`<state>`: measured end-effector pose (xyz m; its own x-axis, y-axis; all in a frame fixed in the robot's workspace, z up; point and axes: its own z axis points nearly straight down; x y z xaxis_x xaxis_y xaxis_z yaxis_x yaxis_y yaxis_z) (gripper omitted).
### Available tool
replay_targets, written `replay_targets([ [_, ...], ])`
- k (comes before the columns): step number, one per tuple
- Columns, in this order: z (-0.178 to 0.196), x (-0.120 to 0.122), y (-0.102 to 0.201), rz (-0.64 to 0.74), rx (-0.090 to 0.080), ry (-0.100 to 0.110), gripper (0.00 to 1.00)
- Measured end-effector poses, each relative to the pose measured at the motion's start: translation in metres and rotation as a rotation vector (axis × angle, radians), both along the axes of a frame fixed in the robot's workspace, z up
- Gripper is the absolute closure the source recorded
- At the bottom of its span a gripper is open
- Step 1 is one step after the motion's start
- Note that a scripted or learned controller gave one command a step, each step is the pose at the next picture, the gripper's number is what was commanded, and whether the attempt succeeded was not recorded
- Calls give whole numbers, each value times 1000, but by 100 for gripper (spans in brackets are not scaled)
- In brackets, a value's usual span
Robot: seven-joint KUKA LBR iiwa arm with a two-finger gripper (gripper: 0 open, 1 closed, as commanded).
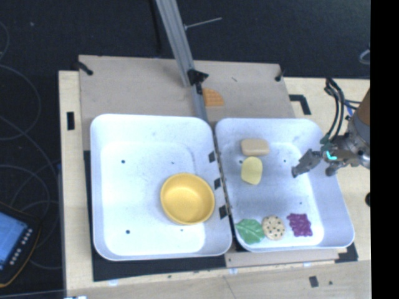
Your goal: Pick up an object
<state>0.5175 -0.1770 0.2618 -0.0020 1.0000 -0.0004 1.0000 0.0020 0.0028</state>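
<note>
Gripper [317, 162] sits at the right side of the frame, over the right bin [324, 195] near its right wall, roughly mid-height. One dark finger [305, 164] points left into the bin, another sits by the wall; they look spread apart with nothing between them.

Right bin contents: tan block [254, 146] upper centre, yellow piece [252, 170] just below it, close but whether touching I can't tell. Along the lower edge, a row: green leaf-shaped item [249, 230] at the lower left corner, cookie [273, 227] just beside it, purple grape bunch [300, 224] to its right. That row sits tight to the front wall. Open white floor runs through the bin's middle and right, between the yellow piece and the bottom row, under the gripper.

Left bin [118, 142] holds a yellow bowl [187, 198], upright, lower right area, close to the shared divider. Rest of that bin's floor is bare white.

Grey rail [176, 39] slants down from the top of the frame to the divider's upper end. Small orange item [212, 98] lies on the counter [137, 89] above the bins, beside the rail.
</note>
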Motion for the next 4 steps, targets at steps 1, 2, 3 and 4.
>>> replay_targets([
  [1, -58, 7, 5, -3, 0, 7, 0],
  [2, -109, 12, 13, -6, 0, 6, 0],
  [3, -162, 12, 12, -3, -1, 5, 0],
  [4, -148, 14, 10, -9, -2, -2, 100],
])
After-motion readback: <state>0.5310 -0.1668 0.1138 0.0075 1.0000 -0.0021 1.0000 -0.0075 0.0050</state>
